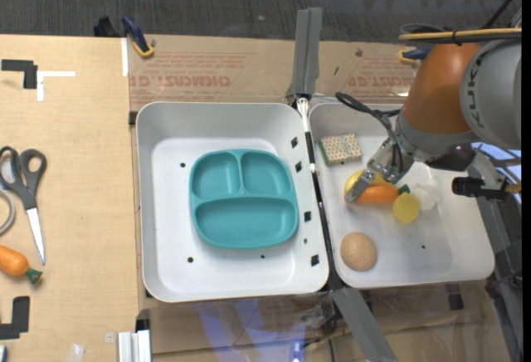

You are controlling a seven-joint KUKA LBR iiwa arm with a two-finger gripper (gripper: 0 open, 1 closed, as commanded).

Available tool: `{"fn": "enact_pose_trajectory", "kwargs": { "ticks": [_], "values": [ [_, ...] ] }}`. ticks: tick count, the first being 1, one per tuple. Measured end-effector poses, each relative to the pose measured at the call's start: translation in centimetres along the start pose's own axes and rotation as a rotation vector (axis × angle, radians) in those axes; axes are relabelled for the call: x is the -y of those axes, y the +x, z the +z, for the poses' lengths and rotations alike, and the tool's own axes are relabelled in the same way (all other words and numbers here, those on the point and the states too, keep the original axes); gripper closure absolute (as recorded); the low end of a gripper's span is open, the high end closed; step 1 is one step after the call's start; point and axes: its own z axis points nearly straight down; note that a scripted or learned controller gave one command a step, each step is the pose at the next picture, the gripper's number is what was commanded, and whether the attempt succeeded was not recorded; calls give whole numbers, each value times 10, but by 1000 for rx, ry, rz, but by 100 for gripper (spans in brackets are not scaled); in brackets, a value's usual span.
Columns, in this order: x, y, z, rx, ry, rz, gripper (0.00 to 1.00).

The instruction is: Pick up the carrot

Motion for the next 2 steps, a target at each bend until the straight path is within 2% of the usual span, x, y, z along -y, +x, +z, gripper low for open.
{"fn": "enact_pose_trajectory", "kwargs": {
  "ticks": [1, 2],
  "values": [
    [-1, -1, -9, 2, 0, -2, 100],
    [128, 27, -64, 1, 0, -5, 100]
  ]
}}
